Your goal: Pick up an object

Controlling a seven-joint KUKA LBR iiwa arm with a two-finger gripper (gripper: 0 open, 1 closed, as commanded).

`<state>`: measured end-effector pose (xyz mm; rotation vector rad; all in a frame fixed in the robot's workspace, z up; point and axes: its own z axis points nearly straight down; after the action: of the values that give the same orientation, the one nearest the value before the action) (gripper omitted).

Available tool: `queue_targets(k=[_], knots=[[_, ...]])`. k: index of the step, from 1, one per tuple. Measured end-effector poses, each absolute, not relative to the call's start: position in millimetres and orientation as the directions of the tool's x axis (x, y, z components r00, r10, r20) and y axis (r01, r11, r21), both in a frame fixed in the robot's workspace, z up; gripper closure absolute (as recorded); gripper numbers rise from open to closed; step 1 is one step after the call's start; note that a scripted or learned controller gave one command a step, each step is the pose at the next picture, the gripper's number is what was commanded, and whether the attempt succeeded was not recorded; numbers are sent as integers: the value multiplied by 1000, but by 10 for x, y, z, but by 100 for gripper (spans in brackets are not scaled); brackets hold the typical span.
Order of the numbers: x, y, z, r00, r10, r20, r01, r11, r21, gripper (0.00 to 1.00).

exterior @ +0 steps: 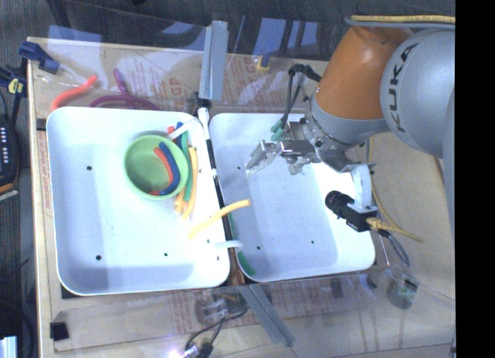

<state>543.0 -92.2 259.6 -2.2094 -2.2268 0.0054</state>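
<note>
While the arm is reaching in from the right, the nearest things are lying at the bench's front edge: some cables and a metal strut below the bins. Just above, a yellow stick point(220, 216) is lying across the seam where the left bin point(85, 256) and right bin point(309, 260) are meeting, one end in each. It is looking thin, light and probably stiff plastic; judging by its shape, the free end over the right bin is offering the best place to pinch, though it may be rolling or slipping away. Farther in, a green bowl point(155, 165) is sitting in the left bin, holding curved red and blue pieces, with more yellow and orange sticks leaning just beside its right rim. The bowl is likely light but smooth, so its rim would be the sensible hold. Over the right bin's far part, the gripper point(267, 154) is hovering with fingers spread apart, nothing between them. Its wrist is hiding the bin's back corner.
</note>
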Motion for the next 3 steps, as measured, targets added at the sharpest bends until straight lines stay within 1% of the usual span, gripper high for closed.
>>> queue_targets(k=[1, 2, 3], knots=[[5553, -693, 1903, 198, 980, -1, 980, -198, -7, 0], [5602, -1162, 2205, 91, 996, 0, 996, -91, -2, 0], [5779, -1047, 1026, 165, 986, -4, 986, -165, 0, 0]])
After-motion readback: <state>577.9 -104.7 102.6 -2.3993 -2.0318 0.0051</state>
